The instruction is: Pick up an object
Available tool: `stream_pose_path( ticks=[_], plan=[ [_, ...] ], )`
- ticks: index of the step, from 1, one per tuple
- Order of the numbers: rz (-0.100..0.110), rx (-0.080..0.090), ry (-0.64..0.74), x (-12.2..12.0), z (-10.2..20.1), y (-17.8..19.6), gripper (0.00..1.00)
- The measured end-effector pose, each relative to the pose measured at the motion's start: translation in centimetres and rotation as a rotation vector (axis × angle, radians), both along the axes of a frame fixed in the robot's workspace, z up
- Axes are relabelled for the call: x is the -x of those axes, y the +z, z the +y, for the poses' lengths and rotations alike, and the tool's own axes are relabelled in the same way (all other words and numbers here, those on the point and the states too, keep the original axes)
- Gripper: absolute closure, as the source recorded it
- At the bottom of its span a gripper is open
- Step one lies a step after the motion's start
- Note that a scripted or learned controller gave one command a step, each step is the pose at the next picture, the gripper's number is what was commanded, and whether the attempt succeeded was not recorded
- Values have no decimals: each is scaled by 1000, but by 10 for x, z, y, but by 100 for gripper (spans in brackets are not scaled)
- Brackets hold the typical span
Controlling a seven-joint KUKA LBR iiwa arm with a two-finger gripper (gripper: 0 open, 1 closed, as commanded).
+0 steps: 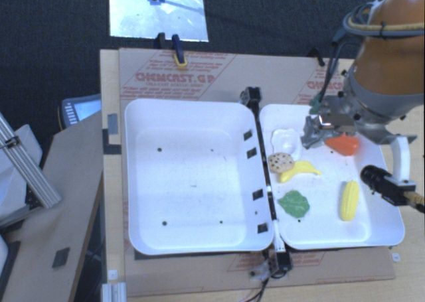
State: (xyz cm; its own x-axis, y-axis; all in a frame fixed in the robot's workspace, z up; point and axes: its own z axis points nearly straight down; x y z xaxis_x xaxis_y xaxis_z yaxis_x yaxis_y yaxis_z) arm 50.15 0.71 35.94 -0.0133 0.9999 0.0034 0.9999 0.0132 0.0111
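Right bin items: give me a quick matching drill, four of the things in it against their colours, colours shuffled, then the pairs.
All four lie in the right bin.

Things:
1. banana
2. leaf-shaped piece
3. round cookie
4. piece beside the gripper

Colours:
A. tan with dark specks
B. orange-red
C. yellow
D. green

Pairs: 1-C, 2-D, 3-A, 4-B. The orange-red piece lies on the bin floor, partly under the arm.
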Motion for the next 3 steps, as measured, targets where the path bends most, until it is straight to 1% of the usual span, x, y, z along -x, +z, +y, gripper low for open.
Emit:
stream_pose_path(
  ticks=[1, 2, 3],
  plan=[
    [3, 2, -5, 15, 33, 46, 100],
    [0, 0, -5, 14, 71, 121, 100],
    [14, 5, -16, 15, 31, 45, 100]
  ],
)
